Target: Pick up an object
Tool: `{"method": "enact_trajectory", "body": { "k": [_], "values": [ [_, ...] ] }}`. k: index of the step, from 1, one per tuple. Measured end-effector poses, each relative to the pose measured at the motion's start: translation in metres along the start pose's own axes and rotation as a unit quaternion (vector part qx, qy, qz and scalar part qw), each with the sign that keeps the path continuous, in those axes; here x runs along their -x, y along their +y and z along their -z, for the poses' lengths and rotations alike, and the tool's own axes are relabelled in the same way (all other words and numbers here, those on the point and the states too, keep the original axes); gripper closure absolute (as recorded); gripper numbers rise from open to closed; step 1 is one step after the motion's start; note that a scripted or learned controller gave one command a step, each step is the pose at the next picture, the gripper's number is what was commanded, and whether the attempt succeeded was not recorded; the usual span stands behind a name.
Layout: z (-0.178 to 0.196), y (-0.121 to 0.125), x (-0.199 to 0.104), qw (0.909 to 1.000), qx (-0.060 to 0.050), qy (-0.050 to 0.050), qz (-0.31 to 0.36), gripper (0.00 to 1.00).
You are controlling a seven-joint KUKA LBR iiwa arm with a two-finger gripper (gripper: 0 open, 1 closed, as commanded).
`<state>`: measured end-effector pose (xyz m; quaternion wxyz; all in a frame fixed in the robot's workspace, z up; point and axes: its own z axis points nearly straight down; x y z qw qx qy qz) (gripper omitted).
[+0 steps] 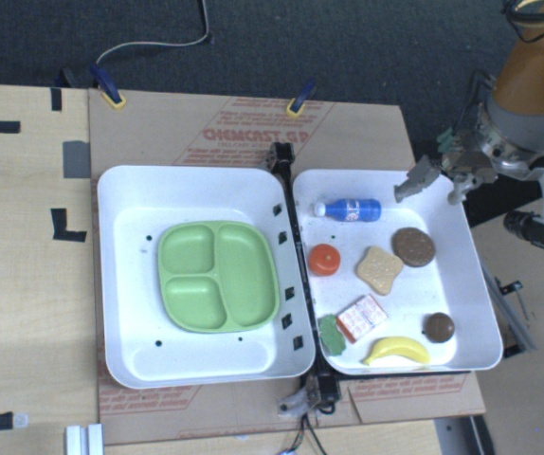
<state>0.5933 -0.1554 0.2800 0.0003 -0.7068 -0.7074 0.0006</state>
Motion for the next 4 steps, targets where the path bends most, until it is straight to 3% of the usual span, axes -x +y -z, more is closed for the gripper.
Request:
{"method": "enact_trajectory", "body": {
  "k": [1, 2, 3, 4],
  "values": [
    [-0.135, 0.013, 0.068, 1.0000, -0.003, 0.000, -0.001, 0.00],
    [-0.188, 0.007, 0.062, 1.0000, 0.005, -0.003, 0.000, 0.00],
    [-0.188, 0.026, 0.013, 1.0000, 0.009, -0.004, 0.001, 0.00],
    [-0.189, 0.064, -0.037, 1.0000, 0.004, -0.004, 0.001, 0.00]
  ]
}}
